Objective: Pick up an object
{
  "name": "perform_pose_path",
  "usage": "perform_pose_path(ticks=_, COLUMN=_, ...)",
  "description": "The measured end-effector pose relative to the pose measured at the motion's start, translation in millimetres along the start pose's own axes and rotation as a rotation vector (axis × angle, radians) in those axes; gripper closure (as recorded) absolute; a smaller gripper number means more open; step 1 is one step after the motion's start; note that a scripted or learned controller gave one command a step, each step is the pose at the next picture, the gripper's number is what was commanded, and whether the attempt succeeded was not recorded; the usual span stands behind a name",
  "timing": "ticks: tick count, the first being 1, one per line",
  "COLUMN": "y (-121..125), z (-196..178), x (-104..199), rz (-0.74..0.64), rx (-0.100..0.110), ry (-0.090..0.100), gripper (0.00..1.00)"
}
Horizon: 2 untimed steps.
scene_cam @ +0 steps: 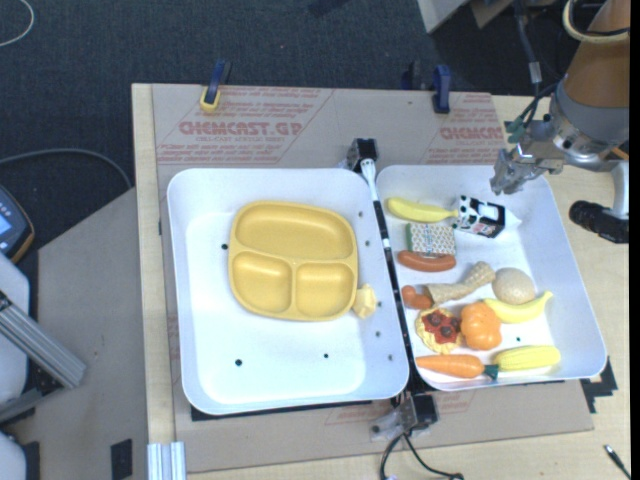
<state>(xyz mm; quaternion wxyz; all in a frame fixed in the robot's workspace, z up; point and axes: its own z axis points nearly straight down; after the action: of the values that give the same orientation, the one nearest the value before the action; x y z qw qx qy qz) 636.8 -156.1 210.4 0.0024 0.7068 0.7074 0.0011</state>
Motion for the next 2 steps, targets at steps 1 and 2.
perform_pose_path(ticks=1, y=1, z=-16, x=0, rz=0.000, rx=0.000, ry=0.000, gripper=1.00)
perform_pose_path(ticks=2, y=-19, z=-19, x=56, rz=-0.003, rx=0.008, ry=0.004, gripper=1.00)
